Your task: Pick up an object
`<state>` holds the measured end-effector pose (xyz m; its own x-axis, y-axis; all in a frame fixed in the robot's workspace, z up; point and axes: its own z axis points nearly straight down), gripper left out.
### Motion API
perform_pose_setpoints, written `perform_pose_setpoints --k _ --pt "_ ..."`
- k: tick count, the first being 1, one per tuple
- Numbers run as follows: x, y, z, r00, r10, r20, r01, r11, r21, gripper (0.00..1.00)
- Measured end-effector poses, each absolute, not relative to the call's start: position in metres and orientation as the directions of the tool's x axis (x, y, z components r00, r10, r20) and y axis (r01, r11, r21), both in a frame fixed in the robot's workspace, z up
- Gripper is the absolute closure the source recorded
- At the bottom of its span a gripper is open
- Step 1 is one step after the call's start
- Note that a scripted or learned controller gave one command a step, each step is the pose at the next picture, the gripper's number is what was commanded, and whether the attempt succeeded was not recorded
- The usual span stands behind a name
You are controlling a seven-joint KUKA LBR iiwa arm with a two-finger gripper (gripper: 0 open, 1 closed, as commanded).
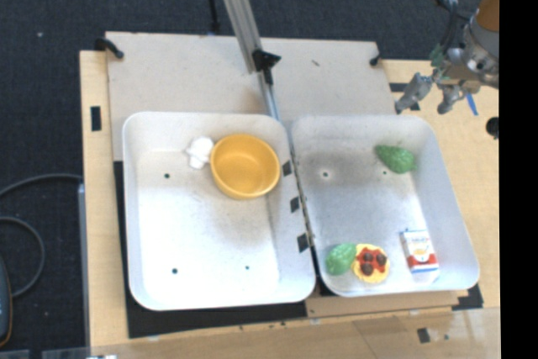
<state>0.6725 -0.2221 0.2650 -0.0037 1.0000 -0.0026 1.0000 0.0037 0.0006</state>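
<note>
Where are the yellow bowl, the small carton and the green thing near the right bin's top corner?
yellow bowl [245, 166]: camera view, on its inner bottom.
small carton [419, 253]: camera view, on its white and red top face.
green object [396, 158]: camera view, on the middle of its lumpy body.

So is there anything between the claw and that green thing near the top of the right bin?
Nothing visible. The claw sits beyond the right bin's far rim, and the green thing lies just inside it, with bare bin floor around it.

The pincer [430, 97] hangs at the upper right, its two fingers spread apart and gripping nothing.
</note>
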Motion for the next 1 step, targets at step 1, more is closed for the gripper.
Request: perform_pose_setpoints --k 1 --pt "0.6723 -0.2226 0.2651 -0.006 1.000 -0.004 1.000 0.006 -0.001 0.00"
